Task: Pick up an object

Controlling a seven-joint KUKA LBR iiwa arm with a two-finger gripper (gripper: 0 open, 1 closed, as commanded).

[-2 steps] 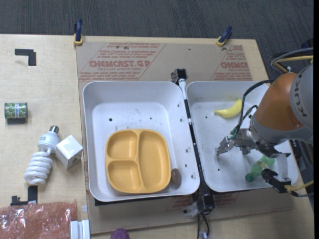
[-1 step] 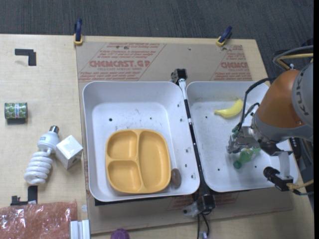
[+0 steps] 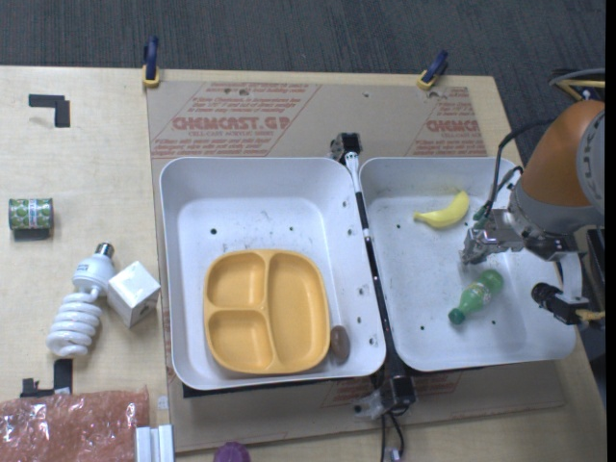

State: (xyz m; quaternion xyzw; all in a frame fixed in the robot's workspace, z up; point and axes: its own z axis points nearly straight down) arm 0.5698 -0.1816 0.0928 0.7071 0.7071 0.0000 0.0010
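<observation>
Overhead, at the table:
Table: pale wood top, with a brown printed board under two shallow white bins, clipped at its far corners.
Left bin: smooth white plastic with rounded corners, lightly speckled; it carries a yellow three-part plate of matte plastic and a small brown rounded lump touching the plate's right edge.
Right bin: same white plastic, holding a curved yellow banana toward the far side and a small green bottle lying tilted near the middle.
Arm: grey with a glossy orange band, reaching in from the right.
Hand: metal, set low over the right bin between banana and bottle, just beside the bottle's upper end; whether its fingers are apart or together cannot be told, and nothing is seen between them.
Left of the bins: a white spiral light bulb, a white cube touching it, a green can on its side, and a pink speckled bag at the near edge.
</observation>
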